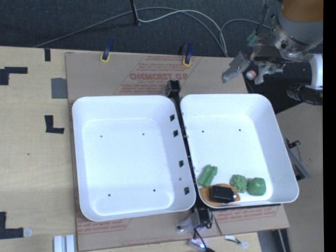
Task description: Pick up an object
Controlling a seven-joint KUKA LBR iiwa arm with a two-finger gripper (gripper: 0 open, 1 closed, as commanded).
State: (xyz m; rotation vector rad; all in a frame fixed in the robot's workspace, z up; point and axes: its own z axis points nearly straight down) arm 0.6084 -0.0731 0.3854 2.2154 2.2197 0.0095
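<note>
Camera view gives you the gripper [245, 72] at about 1 o'clock, above the cardboard sheet [152, 75] just beyond the right bin [262, 109], its fingers spread apart with nothing between them. Your objects sit at the right bin's 6 o'clock edge: a green block [207, 175], a black piece [222, 194] on an orange disc [210, 197], a knobbly green ball [239, 182] and a green cube [256, 186]. At 9 o'clock lies the left bin [84, 140], on a wooden bench [31, 161].

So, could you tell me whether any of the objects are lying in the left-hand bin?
No, the green pieces and the black object all lie in the right bin.
</note>
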